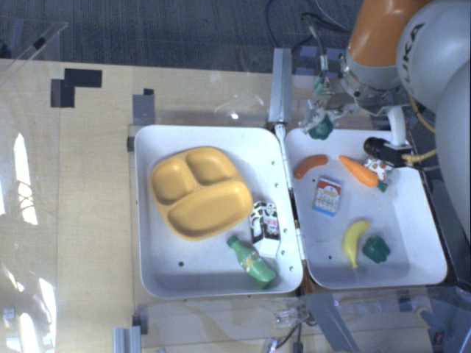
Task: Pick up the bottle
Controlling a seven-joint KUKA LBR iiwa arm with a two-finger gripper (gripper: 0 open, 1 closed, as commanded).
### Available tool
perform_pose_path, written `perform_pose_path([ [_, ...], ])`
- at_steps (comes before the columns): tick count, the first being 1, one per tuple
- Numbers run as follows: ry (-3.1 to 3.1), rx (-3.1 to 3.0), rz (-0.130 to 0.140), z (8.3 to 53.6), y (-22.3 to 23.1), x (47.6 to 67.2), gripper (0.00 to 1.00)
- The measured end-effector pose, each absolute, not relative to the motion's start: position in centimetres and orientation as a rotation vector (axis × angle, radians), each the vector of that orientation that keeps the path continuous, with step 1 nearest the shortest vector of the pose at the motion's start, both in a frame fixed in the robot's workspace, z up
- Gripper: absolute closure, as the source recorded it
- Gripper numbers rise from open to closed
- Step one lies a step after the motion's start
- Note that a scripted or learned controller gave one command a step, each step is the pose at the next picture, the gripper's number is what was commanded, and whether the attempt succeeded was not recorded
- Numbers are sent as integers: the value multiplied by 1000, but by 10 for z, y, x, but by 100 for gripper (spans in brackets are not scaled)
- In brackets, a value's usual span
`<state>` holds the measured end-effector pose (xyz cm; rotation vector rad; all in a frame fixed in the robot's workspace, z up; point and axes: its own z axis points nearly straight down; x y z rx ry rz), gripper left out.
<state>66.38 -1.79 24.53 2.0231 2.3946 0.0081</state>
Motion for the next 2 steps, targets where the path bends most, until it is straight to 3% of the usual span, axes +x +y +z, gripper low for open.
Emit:
perform_pose_path([
  [1, 1987, 2431, 3, 185, 52, 669, 100],
  [2, 1469, 2776, 5, 185, 101, 669, 100],
])
